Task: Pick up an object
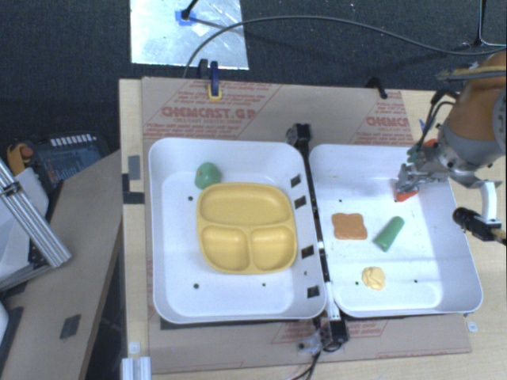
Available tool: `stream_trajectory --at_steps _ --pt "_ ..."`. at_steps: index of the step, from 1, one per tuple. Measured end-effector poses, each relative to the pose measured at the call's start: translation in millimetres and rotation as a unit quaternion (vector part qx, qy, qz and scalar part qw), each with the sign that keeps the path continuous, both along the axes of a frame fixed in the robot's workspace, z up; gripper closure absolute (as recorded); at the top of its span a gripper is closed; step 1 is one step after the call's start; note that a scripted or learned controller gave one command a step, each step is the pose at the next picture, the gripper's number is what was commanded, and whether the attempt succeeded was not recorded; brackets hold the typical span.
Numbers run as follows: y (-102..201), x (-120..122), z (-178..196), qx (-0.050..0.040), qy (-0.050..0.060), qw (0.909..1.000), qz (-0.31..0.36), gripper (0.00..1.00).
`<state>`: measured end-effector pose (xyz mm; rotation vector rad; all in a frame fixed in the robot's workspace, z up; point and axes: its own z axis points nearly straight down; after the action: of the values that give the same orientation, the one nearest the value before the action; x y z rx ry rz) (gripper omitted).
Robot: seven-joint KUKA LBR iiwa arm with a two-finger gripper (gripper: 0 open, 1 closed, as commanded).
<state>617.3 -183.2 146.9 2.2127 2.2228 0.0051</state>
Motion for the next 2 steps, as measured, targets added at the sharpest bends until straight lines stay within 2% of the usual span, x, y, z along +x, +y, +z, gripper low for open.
stream_trajectory --at_steps 1,2 --pt "-2.5 6.5 64.2 -0.0007 -0.001 1.0 0.001 1.0" --pt "-2.6 7.6 74.9 0.0001 0.001 1.0 0.001 1.0"
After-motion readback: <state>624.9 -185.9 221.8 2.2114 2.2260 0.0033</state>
